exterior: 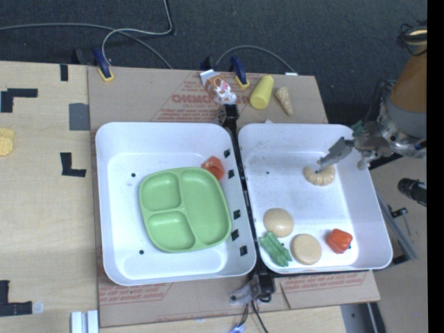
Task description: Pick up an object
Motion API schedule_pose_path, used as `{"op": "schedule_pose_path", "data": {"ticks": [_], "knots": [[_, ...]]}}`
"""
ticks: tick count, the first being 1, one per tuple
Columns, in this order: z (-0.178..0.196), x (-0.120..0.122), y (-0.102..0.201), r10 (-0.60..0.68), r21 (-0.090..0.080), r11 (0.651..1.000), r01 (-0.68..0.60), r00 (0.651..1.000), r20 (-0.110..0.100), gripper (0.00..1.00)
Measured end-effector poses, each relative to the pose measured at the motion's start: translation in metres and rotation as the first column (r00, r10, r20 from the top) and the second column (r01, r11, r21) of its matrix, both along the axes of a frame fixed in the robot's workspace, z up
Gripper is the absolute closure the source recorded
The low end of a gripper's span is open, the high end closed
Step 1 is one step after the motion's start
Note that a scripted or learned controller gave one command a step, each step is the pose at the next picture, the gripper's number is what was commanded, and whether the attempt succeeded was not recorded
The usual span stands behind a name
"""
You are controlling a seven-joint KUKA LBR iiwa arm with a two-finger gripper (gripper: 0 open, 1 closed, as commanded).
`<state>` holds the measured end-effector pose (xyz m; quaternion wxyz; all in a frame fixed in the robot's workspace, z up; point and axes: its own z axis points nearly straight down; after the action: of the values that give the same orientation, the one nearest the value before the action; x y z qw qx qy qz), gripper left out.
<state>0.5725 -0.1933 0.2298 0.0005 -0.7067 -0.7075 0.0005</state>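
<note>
My gripper (342,161) hangs over the upper right part of the right bin (361,186), open, with nothing between its fingers. One grey finger (331,154) points down-left and ends just above a pale croissant-shaped pastry (319,177) on the bin floor. Lower in the same bin lie a tan bun (278,221), a second round bun (306,248), a red pepper (339,240) and a green leafy piece (275,248).
The left bin (118,186) holds a green divided plate (184,208) and a small orange-red item (214,166) by its right wall. Behind the bins on the cardboard sit a yellow cylinder (261,92), a cone (285,100) and a small packet (219,87).
</note>
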Motion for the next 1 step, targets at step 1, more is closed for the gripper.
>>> {"op": "schedule_pose_path", "data": {"ticks": [1], "knots": [[-0.0834,0.0437,-0.0139,0.001,0.0,1.0,-0.001,1.0,-0.002,0.0]]}}
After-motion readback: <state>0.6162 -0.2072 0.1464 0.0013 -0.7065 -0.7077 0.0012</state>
